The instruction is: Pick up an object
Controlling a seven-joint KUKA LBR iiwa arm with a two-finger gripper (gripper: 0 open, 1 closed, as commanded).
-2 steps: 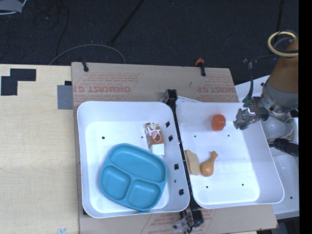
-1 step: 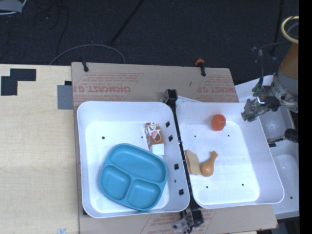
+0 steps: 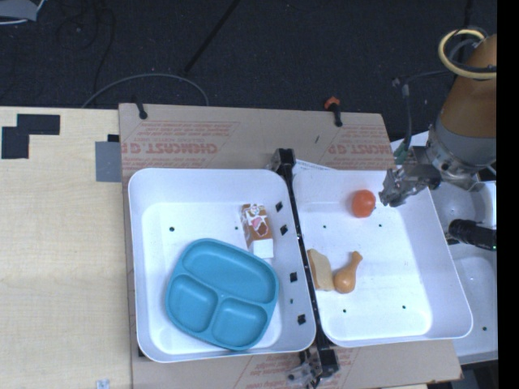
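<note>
Seen from above, the robot's gripper (image 3: pixel 395 189) hovers at the right bin's (image 3: pixel 405 314) far edge just beside a small orange ball (image 3: pixel 363 203), seemingly lining up a grasp; whether its jaws are apart cannot be told.

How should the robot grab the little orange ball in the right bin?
Probably straight down from above, fingers closing across the middle of the orange ball. It is round, so any side works, and it sits apart on the right bin floor with open space around it. The gripper is just beside it.
</note>
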